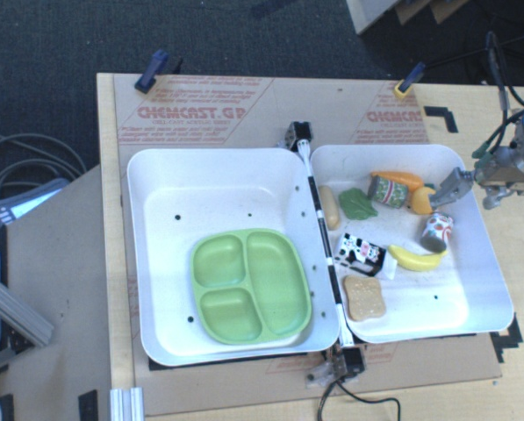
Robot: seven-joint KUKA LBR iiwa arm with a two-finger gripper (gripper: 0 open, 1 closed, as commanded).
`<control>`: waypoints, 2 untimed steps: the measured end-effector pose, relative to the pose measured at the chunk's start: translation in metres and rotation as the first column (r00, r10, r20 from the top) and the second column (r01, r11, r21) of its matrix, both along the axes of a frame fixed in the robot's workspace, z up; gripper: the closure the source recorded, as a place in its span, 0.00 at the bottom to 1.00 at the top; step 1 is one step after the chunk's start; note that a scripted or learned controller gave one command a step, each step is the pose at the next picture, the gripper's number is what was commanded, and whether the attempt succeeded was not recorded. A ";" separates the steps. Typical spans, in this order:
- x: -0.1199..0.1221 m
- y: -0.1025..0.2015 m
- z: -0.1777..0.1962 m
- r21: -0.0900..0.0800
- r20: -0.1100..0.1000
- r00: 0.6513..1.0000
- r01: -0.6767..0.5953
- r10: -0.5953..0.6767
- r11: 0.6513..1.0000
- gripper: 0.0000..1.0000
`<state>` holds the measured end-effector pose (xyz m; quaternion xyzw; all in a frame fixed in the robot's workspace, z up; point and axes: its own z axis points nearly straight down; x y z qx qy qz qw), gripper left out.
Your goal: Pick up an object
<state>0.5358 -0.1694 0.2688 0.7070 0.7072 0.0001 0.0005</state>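
Objects for picking lie together in the right white plastic bin [485,270]. At its right rim is the grey end effector [455,185], low over the far right corner; how far it is open I cannot tell, and nothing is seen between its fingers. Just beside it lie an orange round fruit [419,201] and a green-labelled can [390,191]. Below them is a small red-and-white can [437,230], then a yellow banana [417,258]. Further left are a green leaf-shaped piece [358,204], a black-and-white carton [360,253] and a brown bread slice [364,297]. The left white bin [156,182] holds a green divided plate [249,285].
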 end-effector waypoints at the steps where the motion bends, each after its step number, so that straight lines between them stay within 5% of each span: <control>1: 0.056 0.002 -0.090 0.001 -0.003 1.000 -0.001 0.001 1.000 0.00; 2: 0.097 -0.040 -0.172 0.001 -0.001 1.000 -0.001 0.001 1.000 0.00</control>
